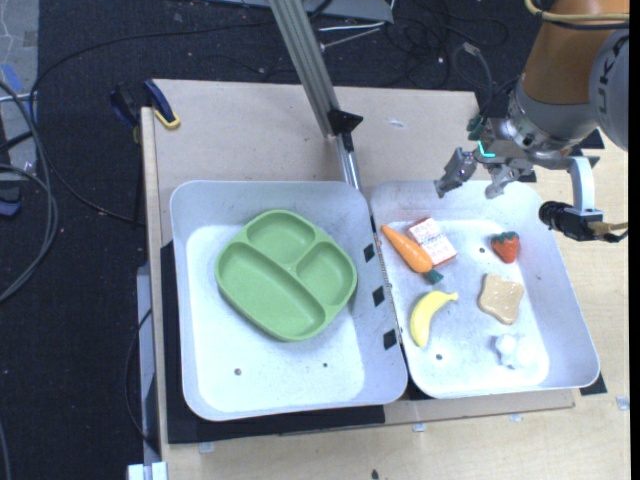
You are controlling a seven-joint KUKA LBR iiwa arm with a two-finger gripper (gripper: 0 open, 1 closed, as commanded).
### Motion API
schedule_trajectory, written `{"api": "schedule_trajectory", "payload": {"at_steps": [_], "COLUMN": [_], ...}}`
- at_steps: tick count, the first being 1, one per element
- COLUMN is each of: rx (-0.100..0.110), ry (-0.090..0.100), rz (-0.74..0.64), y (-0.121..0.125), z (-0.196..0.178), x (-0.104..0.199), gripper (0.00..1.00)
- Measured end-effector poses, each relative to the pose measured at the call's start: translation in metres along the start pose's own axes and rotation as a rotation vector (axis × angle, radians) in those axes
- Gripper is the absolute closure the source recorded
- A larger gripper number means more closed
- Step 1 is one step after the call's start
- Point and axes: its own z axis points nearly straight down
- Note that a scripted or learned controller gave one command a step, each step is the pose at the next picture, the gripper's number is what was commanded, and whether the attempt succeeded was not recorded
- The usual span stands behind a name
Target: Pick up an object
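My gripper (477, 176) hangs open above the far rim of the right bin (560, 363), with nothing between its fingers. Below it in that bin lie an orange carrot (407, 248), a small red-and-white box (432, 240), a red strawberry (507, 246), a yellow banana (428, 315), a slice of toast (501, 297) and a small white object (508, 347). The carrot and box touch each other and are the nearest items to the gripper.
The left bin (200, 368) holds a green divided plate (287, 273). A slanted metal pole (310, 58) crosses the bench behind the bins, ending at a black clamp (344, 123). The bench edge runs along the left.
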Motion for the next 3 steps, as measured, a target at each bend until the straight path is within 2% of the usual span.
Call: {"api": "schedule_trajectory", "payload": {"at_steps": [1, 2, 3], "rx": [-0.003, 0.002, 0.000], "ry": [0.000, -0.001, -0.001], "rz": [0.000, -0.002, 0.001], "y": [0.001, 0.006, 0.002], "z": [-0.002, 0.060, 0.104], "x": [0.000, 0.005, 0.006], "gripper": [0.00, 0.00, 0.00]}}
